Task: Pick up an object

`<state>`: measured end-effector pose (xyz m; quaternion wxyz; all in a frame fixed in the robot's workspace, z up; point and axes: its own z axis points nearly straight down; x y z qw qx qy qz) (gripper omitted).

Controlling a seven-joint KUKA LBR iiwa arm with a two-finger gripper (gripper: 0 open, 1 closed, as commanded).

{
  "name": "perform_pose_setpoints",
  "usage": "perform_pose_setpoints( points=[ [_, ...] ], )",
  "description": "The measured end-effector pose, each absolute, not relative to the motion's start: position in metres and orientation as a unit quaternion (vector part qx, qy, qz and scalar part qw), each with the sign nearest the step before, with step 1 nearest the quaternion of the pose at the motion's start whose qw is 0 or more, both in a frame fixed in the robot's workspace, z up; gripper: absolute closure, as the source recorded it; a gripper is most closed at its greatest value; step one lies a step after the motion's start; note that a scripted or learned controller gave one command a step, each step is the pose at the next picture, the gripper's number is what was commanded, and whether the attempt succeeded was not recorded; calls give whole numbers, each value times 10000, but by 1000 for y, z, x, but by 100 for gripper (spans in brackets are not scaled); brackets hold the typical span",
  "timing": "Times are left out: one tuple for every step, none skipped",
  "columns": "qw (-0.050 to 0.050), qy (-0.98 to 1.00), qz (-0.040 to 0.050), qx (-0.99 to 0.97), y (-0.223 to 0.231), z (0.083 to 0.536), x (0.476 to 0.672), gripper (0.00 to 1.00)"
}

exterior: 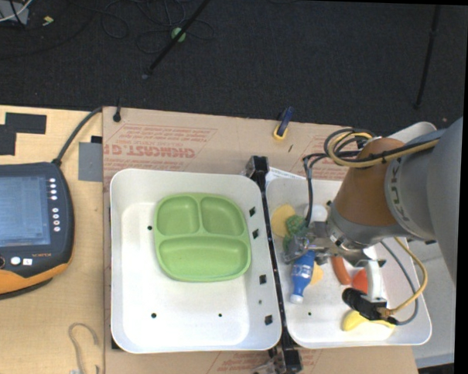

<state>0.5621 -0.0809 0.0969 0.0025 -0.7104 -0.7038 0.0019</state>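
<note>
jaws (pixel 315 248) low in rt bin (pixel 313 333), blue bottle (pixel 300 275) just below-left

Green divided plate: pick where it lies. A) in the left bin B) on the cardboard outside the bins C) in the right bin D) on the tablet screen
A: the green divided plate lies flat on the floor of the left bin, apart from the toys in the right bin.

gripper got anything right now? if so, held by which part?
Cannot be told. The hand is low in the right bin among the blue bottle and other small items, and the arm's wrist hides any contact.
</note>
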Motion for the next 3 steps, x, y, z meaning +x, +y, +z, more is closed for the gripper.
perform_pose_setpoints(
  points=[
    [0, -7046, -1, -7096, -84, 140, 559, 100],
    [-13, -7073, -12, -7069, -84, 203, 563, 100],
    [0, -7074, -1, -7068, -85, 229, 563, 100]
  ],
)
